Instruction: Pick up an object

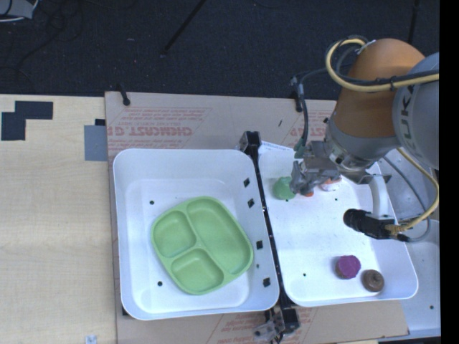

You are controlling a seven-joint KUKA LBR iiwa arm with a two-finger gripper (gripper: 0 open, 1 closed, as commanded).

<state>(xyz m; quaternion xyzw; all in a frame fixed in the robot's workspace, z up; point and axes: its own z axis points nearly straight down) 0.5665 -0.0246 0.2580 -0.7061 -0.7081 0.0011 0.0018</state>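
Note:
My gripper (304, 185) is low over the far left part of the right bin (315, 292). A small green object (282, 188) lies on the bin floor right at the gripper's left side, close to or touching it. A bit of red and white (330, 184) shows just right of the gripper, partly hidden under the wrist. Toward the bin's near right corner sit a purple round object (348, 266) and a brown ring-shaped object (372, 280), both well away from the gripper.
In the left bin (133, 192) lies a light green divided plate (201, 244) with three compartments. A black divider (259, 221) runs between the two bins. The grey and orange arm (373, 106) hangs over the right bin's far side.

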